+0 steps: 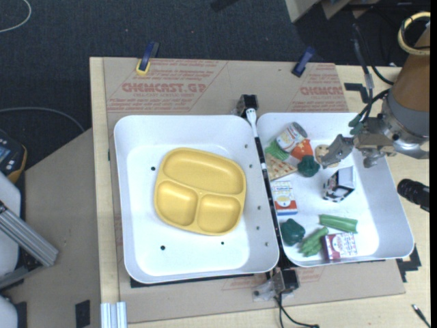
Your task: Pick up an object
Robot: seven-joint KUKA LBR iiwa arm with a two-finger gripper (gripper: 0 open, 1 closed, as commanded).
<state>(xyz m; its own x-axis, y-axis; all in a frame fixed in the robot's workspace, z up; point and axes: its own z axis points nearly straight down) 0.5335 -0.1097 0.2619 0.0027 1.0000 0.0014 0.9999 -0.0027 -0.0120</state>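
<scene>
Right bin (pixel 399 214) crowded; gripper (pixel 339 154), jaw state indiscernible, hovers above milk carton (pixel 339 184); neighbours risk deflecting grasp.

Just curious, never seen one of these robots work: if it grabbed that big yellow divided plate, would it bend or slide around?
The yellow plate looks like moulded plastic, so probably stiff and light. Its glossy surface may be slippery. Lying flat in the left bin, it seems unlikely to roll or tip.

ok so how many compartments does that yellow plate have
3. The yellow plate lies in the left bin: one long compartment across its far side, two smaller ones nearer the camera, left and right.
</scene>
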